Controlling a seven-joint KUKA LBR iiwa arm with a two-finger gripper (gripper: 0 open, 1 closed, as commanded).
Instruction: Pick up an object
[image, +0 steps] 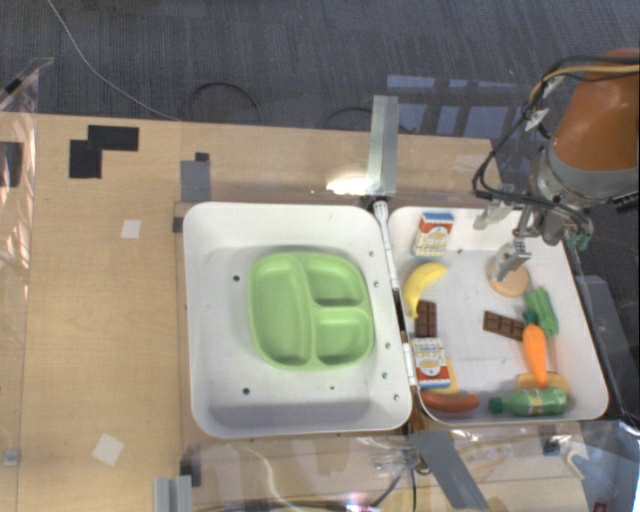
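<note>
The right bin (470, 330) holds small toy foods: a tan round cookie (510, 283), a banana (421, 285), two chocolate bars (426, 319) (504, 325), a carrot (537, 352), a green pepper (541, 309), two small cartons (433, 235) (431, 362), a sausage (451, 402) and a green bottle (530, 403). My gripper (511, 262) hangs low over the far right of this bin, its tip right at the cookie's upper edge. The arm's orange band (598, 125) sits above it.
The left bin (215, 300) carries a green divided plate (311, 309). A metal post (384, 140) stands behind the wall shared by the bins. Bare wooden bench (90, 330) stretches to the left.
</note>
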